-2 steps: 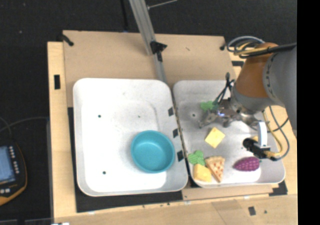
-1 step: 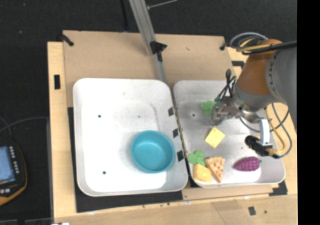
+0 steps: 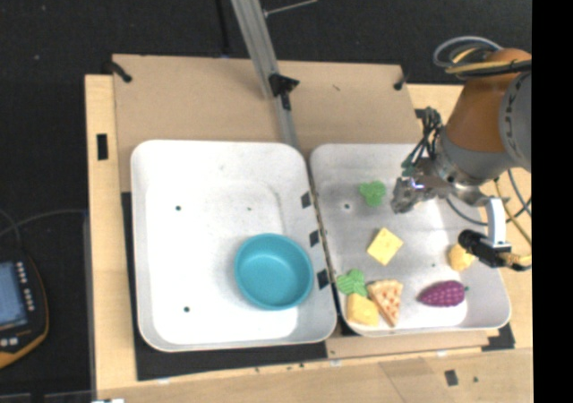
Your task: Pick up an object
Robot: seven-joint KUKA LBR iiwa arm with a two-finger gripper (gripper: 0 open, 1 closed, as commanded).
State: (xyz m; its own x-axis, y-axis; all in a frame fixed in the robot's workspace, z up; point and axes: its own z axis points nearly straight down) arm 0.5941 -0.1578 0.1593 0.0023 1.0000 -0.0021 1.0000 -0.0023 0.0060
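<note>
My gripper (image 3: 405,196) hangs low over the right bin (image 3: 345,173), just right of a small green toy (image 3: 372,192). Nothing shows between its fingers. Below it lies a yellow cheese block (image 3: 385,246). Along the bin's front edge sit a green leafy piece (image 3: 351,283), a yellow lump (image 3: 362,310), a pizza slice (image 3: 387,300) and a purple grape bunch (image 3: 442,294). A small yellow item (image 3: 460,257) rests at the right side. A blue bowl (image 3: 273,270) stands in the left bin (image 3: 179,177).
The arm's orange band (image 3: 479,115) and grey wrist cover the right bin's far right corner. A slanted metal pole (image 3: 255,34) rises behind the bins. Cables loop at the arm's right side. A handheld pendant (image 3: 16,298) lies at the far left.
</note>
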